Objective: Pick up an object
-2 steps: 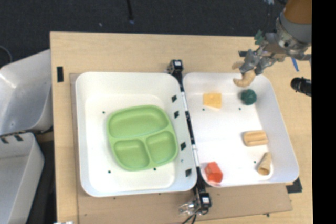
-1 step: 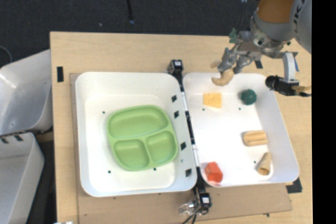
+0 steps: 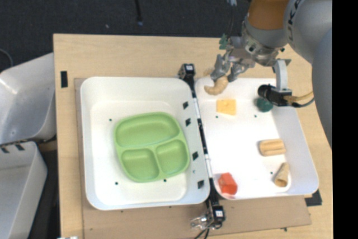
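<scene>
Curved tan piece (image 3: pixel 216 85), smooth, cashew-like in shape, sits at the 11 o'clock corner of the right bin (image 3: pixel 246 176), close to the far rim. Gripper (image 3: pixel 228 71) hangs directly over it; metal fingers (image 3: pixel 219 68) are spread narrowly, tips at the piece's upper edge. Contact or grip cannot be told from this angle.

At 5 o'clock from the tan piece: flat yellow square (image 3: pixel 226 106), cheese-like, matte. At 3 o'clock: dark green rounded object (image 3: pixel 264 103) by the bin's right rim, beside a black part of the arm's tooling. Further toward 5 o'clock: short tan cylinder (image 3: pixel 272 147), then a pale cone-shaped piece (image 3: pixel 281 175). Red blocky object (image 3: pixel 227 183) at the bin's near-left corner.

Left bin (image 3: pixel 92 120), glossy white plastic with rounded corners, carries a light green three-compartment tray (image 3: pixel 151 145). Both bins rest on a pale wooden tabletop (image 3: pixel 140 53).
</scene>
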Robot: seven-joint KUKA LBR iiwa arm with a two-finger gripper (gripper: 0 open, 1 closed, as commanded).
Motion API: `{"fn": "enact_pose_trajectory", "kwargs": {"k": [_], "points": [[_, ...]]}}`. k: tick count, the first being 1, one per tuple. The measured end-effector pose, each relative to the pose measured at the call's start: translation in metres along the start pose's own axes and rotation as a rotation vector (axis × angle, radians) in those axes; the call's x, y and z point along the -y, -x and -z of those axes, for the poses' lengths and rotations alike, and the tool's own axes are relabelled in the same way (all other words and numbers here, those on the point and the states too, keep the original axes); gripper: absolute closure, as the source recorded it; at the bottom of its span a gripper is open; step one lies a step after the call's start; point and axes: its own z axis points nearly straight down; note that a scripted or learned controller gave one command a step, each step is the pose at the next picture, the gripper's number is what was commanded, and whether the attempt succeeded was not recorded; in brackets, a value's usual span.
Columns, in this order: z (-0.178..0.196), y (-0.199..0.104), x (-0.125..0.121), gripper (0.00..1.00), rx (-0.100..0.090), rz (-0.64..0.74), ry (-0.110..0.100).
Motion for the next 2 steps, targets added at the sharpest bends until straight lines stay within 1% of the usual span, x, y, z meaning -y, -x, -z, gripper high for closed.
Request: {"fn": "enact_pose_trajectory", "kwargs": {"k": [1, 2], "points": [[-0.015, -0.049, -0.008, 1.00, 0.000, -0.001, -0.001], [-0.004, -0.101, -0.013, 1.00, 0.000, 0.000, 0.003]]}}
